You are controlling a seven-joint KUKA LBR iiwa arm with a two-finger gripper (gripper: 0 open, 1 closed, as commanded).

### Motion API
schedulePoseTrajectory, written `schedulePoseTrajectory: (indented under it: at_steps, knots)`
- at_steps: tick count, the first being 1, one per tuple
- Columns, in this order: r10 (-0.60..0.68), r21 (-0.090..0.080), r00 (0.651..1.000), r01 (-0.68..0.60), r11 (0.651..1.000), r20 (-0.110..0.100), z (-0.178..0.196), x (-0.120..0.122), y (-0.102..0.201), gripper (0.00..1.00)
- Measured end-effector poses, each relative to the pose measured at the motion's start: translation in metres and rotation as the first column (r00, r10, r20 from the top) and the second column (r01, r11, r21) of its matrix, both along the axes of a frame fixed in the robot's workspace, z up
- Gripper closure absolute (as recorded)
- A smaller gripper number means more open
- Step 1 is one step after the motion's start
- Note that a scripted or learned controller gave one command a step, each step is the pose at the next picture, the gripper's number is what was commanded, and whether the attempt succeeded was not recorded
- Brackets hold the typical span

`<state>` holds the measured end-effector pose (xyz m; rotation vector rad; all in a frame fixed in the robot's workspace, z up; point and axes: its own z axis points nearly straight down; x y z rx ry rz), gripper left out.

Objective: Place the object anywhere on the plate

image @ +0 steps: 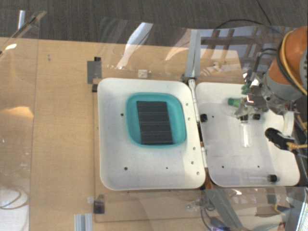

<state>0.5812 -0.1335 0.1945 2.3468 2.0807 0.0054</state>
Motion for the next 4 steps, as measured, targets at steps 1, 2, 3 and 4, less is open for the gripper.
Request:
schedulePoseTrajectory:
  at_steps: [1,2,3,4]
  knots:
    - [0.144,0.001,0.990,-0.144,0.990,-0.002,-0.047,-0.033,0.049,1.00]
    - [0.292,0.000,0.956,-0.292,0.956,0.000,-0.009,-0.013,0.100,1.00]
    - [0.533,-0.002,0.846,-0.533,0.846,0.000,-0.009,-0.023,0.142,1.00]
    - [0.532,-0.001,0.847,-0.532,0.847,-0.001,-0.009,-0.023,0.142,0.00]
